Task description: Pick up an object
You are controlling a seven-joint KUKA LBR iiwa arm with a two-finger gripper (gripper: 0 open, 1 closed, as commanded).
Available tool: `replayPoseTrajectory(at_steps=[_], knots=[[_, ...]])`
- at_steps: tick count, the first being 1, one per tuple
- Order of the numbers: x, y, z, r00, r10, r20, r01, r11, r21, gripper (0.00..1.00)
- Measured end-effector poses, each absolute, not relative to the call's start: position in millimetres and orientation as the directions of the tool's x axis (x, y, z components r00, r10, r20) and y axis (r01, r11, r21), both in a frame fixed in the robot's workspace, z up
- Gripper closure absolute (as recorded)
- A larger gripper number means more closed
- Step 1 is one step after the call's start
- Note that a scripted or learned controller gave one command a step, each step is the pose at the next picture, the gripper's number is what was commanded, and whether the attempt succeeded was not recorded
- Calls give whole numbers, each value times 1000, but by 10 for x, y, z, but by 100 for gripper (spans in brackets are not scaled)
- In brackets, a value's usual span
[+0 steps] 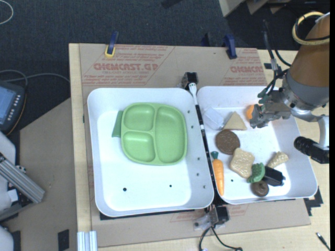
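Note:
The right bin (293,140) holds several toy foods: a brown round cookie (227,141), a tan wedge (235,121), a carrot (218,174), a beige cracker (242,162), a green broccoli piece (257,172), a dark doughnut (260,188), a black piece (274,177) and a pale piece (278,159). My gripper (260,118) hangs over the bin's upper middle, just right of the tan wedge. A small orange item (250,112) sits against the gripper's left side. Whether it is between the fingers is hidden.
The left bin (104,156) holds a green divided plate (154,133). A black divider with clamps (199,124) runs between the bins. The arm's grey wrist and orange band (310,61) lean in from the right. A pale blue item (213,118) lies at the right bin's left wall.

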State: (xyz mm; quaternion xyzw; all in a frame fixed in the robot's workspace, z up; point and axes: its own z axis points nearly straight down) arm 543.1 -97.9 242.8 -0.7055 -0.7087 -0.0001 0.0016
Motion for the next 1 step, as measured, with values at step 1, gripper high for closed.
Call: replayPoseTrajectory(at_steps=[1], knots=[[5237, -509, 2275, -4, 1000, 3, 1000, 4, -4, 100]])
